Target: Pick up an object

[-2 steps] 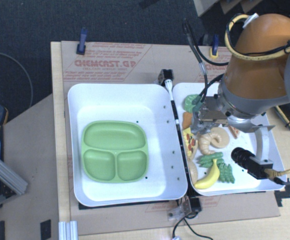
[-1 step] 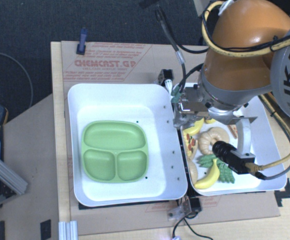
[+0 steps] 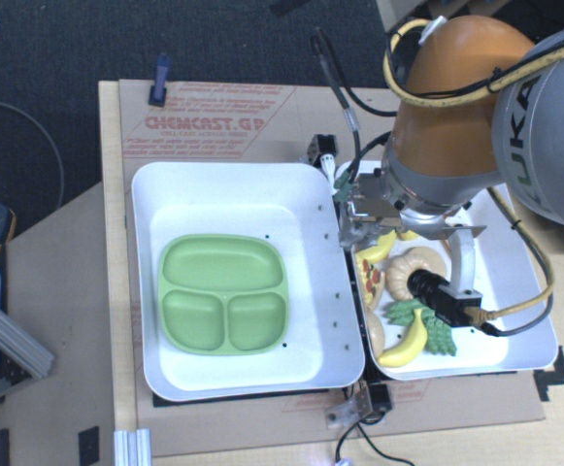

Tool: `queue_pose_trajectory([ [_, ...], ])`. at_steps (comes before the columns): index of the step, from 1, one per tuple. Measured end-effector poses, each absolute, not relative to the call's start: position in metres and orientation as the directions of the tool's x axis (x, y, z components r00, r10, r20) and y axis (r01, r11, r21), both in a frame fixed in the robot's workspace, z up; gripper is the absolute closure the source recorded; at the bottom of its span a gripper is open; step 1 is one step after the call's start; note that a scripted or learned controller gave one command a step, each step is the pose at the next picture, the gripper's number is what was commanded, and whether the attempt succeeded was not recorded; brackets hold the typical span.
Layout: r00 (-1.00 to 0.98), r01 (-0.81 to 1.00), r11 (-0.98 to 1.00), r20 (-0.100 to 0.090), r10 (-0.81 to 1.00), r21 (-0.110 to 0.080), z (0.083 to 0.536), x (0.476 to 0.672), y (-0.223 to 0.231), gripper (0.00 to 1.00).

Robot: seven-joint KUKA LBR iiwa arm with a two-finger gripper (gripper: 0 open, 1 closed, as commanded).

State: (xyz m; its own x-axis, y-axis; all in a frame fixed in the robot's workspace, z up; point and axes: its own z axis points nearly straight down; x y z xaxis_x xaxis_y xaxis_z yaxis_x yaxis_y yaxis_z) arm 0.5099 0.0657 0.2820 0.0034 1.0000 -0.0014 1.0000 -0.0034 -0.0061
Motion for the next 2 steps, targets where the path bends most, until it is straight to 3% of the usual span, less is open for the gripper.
queue_pose_trajectory([
  [1, -0.001, 1.000, 0.001, 0.003, 1.000, 0.021, 0.469, 0.479, 0.045, 1.00],
  [2, -0.010, 1.000, 0.010, 0.003, 1.000, 0.005, 0.485, 0.479, 0.133, 1.00],
])
